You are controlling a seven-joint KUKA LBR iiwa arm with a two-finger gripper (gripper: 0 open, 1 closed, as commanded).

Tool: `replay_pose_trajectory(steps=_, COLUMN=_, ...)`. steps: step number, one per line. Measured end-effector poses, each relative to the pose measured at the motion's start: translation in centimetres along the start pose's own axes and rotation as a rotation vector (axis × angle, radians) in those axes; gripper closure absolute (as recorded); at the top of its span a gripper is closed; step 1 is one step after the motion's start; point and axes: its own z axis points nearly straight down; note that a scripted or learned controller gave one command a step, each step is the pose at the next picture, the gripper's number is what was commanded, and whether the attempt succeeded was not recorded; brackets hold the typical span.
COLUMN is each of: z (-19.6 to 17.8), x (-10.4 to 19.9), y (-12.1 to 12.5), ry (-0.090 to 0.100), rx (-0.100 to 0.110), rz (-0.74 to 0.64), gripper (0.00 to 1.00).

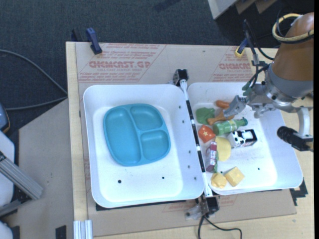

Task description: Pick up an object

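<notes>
The gripper [238,108] hangs over the right bin [279,176], the green bottle [230,126] just at its six o'clock. Whether its fingers are parted or closed, I cannot tell; the wrist hides them.

The setting is a robotics laboratory test cell. A plywood bench [149,59], covered with printed cardboard sheeting, stands on dark carpet [75,9]. Blue clamps [93,40] secure the sheeting at the far edge. Two shallow white bins [94,133] sit side by side, joined along a black centre strip. An industrial arm [291,59] reaches over the right bin. Loose cables [30,63] run across the floor, and aluminium framing [20,176] stands at the left. Toy food items [224,148] serve as test objects.
</notes>
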Motion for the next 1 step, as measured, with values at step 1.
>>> replay_pose_trajectory(steps=1, z=11.91, x=-0.56, y=5.1, ry=0.0, rx=0.003, rz=0.0, gripper=0.0)
